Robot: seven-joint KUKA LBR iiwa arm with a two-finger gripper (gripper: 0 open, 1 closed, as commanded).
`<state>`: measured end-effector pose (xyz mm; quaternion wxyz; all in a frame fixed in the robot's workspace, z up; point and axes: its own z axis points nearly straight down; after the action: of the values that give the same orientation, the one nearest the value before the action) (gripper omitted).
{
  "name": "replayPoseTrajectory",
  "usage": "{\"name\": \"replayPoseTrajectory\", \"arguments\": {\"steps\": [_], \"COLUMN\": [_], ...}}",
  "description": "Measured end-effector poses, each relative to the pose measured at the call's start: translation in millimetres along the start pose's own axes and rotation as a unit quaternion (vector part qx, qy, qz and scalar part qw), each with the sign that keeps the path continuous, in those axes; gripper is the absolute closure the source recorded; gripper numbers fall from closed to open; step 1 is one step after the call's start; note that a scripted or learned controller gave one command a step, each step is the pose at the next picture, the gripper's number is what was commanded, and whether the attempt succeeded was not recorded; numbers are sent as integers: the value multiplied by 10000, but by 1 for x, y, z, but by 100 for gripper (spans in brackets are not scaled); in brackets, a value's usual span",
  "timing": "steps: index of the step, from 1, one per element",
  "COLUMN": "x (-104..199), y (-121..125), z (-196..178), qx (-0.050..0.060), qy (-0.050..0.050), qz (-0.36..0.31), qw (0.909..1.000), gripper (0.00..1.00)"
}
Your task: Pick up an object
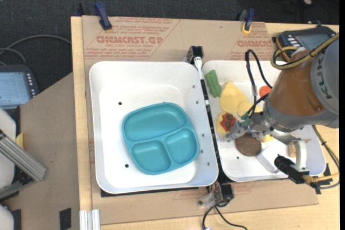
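A brown disc (248,145) lies nearest in the right bin (237,167); the jaws (236,129), state unclear, reach among toys, seemingly mid-grasp; lifting comes next.

**Bench with two white bins side by side**

The bench (135,35) is topped with a brown board printed in red lettering, held at its far edge by a blue clamp (102,15) at about eleven o'clock and a second, blue-and-yellow clamp (247,20) at about one o'clock. Directly on the board sit the left bin (105,132), toward nine o'clock, and the right bin (237,167), toward three o'clock, their inner rims touching along the middle. A black fitting (195,54) stands at the twelve o'clock end of that seam, and another small fitting (222,193) with a cable at the six o'clock end.
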<state>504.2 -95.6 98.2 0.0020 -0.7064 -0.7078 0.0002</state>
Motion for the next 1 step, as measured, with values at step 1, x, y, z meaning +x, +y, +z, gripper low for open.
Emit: {"name": "replayPoseTrajectory", "arguments": {"steps": [1], "x": [-1], "y": [-1], "z": [-15], "qx": [-25], "qy": [-14], "qz": [19], "qw": [10000], "gripper": [100]}}
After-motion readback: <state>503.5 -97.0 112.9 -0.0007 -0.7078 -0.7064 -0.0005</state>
